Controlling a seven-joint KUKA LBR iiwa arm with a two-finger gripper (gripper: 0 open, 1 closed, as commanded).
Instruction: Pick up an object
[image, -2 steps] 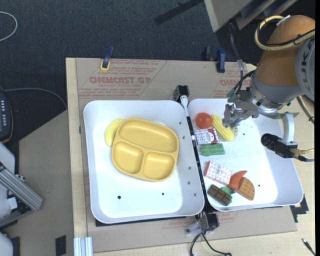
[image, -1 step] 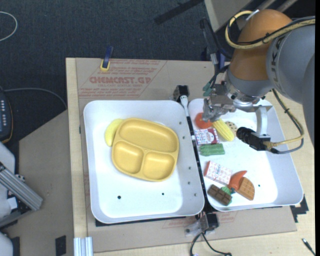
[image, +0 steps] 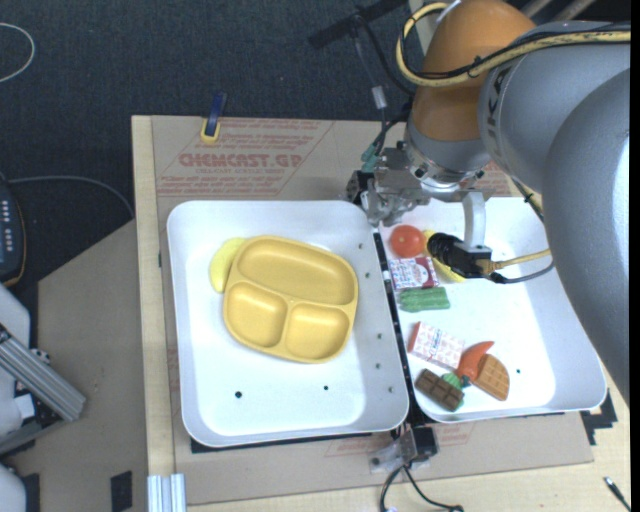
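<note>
From the camera view, 2 white bins are seen side by side on a brown board. In the left bin a yellow tray with 3 hollows is laid flat. In the right bin small toy foods are scattered: a red tomato, a green bar, a red-and-white packet, a waffle and a chocolate piece. The gripper is held over the far edge between the bins, close to the tomato, probably to reach it. Nothing is seen held. The floor around is dark carpet.
</note>
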